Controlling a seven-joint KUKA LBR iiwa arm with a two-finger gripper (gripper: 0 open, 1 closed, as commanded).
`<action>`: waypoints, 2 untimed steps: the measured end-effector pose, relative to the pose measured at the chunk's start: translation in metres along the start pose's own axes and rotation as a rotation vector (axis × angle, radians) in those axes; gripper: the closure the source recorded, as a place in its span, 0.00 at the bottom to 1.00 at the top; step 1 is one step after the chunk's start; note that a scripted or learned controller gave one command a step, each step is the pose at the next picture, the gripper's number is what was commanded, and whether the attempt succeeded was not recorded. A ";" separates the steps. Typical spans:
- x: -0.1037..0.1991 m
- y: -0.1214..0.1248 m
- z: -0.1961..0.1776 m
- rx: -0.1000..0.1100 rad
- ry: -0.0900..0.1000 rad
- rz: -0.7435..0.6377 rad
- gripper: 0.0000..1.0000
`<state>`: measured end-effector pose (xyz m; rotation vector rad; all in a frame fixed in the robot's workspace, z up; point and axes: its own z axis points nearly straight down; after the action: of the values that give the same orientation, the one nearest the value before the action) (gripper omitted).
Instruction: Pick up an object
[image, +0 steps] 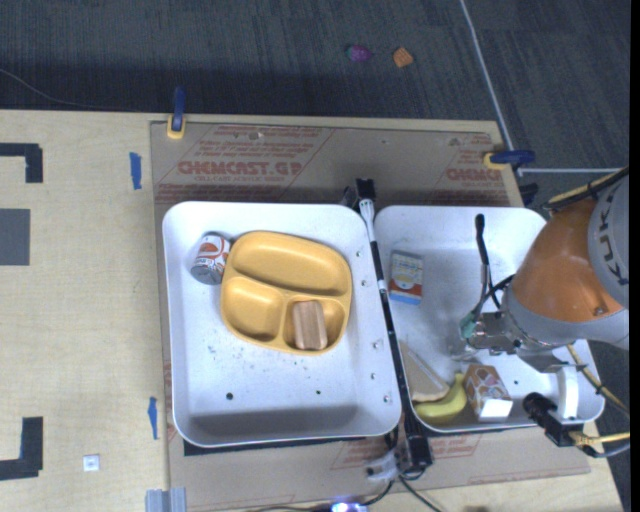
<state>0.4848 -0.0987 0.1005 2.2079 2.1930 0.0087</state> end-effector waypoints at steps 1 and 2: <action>0.000 0.000 0.000 0.000 0.000 0.000 0.00; 0.003 -0.003 0.011 0.014 0.013 -0.005 0.00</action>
<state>0.4820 -0.0960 0.0894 2.2161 2.2120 0.0077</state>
